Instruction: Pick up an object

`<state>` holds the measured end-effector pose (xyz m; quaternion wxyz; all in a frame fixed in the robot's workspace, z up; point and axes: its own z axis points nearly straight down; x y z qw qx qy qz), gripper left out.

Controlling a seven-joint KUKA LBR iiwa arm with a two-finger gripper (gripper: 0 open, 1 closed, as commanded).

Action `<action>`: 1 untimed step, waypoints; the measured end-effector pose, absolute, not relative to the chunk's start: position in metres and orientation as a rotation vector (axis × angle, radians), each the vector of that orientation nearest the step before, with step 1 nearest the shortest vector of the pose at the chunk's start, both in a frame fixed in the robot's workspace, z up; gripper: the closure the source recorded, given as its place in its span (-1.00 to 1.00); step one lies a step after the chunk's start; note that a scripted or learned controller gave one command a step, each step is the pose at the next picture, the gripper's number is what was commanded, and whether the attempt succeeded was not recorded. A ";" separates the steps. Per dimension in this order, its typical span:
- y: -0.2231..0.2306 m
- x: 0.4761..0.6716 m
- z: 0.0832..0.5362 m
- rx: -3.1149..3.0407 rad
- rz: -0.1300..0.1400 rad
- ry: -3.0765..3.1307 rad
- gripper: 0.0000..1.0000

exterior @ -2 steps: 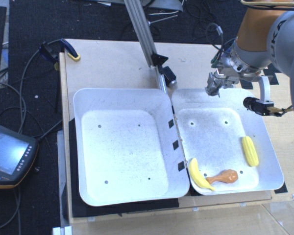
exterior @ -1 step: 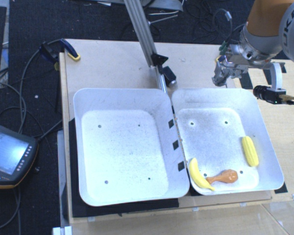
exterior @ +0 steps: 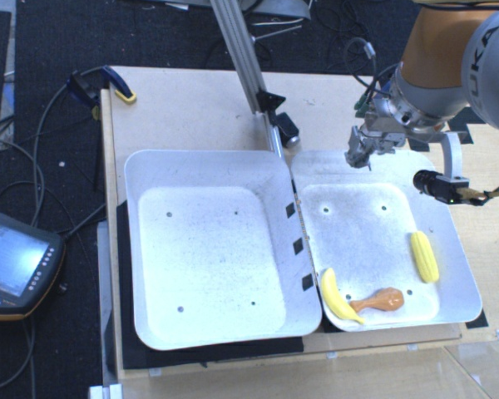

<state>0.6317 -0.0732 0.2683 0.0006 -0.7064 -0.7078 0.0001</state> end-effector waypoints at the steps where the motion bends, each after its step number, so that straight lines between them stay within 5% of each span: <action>1: -0.027 0.599 0.270 -2.216 -0.001 -2.225 1.00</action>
